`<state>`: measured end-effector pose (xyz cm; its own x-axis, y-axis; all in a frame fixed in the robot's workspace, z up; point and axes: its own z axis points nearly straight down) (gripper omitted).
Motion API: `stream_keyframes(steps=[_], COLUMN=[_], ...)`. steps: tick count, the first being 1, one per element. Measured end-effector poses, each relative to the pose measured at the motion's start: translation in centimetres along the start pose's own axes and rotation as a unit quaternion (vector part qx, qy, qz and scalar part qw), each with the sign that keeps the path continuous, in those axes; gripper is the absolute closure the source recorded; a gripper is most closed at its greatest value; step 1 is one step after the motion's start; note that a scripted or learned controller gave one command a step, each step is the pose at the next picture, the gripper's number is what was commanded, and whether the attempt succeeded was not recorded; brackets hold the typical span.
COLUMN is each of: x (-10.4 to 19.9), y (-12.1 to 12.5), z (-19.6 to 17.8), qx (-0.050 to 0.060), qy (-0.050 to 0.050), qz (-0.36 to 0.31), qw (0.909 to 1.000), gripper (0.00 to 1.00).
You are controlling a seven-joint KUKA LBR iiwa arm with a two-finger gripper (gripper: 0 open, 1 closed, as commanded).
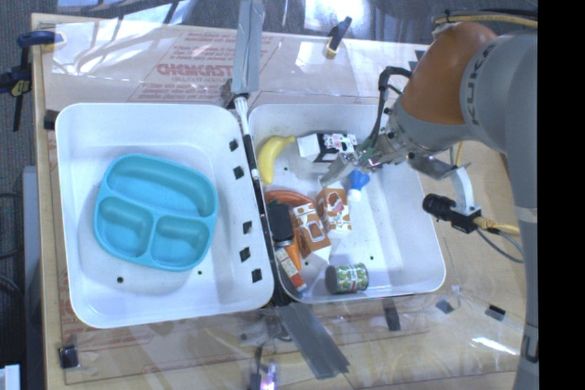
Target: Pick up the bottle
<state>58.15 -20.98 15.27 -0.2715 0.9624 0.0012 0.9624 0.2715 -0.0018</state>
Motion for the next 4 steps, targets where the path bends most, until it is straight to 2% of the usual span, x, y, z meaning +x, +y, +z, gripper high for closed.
stream_keyframes(steps=[1,2,3,4], x=[-2.1,-1.0,0.4,-0.1], y=[4.7,2.5,-1.2,-0.1], z=[4.7,5.4,6.1,-0.7], qx=[0.000,-0.006,0.000,-0.001], qy=[-0.005,-0.006,0.000,-0.001], qz=[-0.009,-0.042,-0.048,-0.046], qw=[0.9999,0.9991,0.9988,0.9989], gripper=[0.00,0.00,0.00,0.00])
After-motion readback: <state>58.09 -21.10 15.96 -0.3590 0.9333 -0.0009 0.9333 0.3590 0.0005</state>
